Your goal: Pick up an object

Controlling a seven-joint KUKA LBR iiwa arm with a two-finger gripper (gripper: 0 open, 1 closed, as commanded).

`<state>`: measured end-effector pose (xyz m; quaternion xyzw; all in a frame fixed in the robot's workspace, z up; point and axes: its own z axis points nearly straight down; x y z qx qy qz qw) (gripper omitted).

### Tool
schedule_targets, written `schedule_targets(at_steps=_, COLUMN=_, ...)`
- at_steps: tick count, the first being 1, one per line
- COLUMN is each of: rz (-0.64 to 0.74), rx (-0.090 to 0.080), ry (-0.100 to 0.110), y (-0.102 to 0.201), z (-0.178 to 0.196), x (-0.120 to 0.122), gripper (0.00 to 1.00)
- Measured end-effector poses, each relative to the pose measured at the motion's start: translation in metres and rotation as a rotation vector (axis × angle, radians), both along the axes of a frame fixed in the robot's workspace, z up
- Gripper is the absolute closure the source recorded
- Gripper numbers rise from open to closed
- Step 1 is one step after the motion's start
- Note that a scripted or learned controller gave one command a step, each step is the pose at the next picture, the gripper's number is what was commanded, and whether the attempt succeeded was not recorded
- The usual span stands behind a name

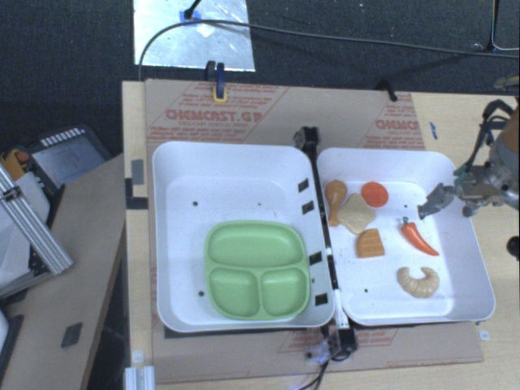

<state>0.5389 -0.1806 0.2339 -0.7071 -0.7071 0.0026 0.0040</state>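
Grey metal gripper [433, 202] with dark grey fingers, boxy silver-grey wrist block behind it, thin dark cables looping above the wrist, a patch of orange-brown on the arm [509, 136] at the frame edge, small details blurred

You see two white bins side by side on the tabletop [268, 104]. The left bin [175, 218] holds a green divided plate [257, 268]. In the right bin [463, 250], a red pepper [419, 238] lies just below the gripper [433, 201], with a croissant [418, 281] below it.
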Motion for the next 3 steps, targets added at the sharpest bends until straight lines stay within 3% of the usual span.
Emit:
schedule_targets(at_steps=1, rz=0.003, rx=-0.002, ry=-0.01, y=0.0, z=0.006, x=0.002, gripper=0.0)
schedule_targets(at_steps=3, rz=0.001, rx=-0.002, ry=-0.007, y=-0.01, z=-0.085, x=-0.006, gripper=0.0)
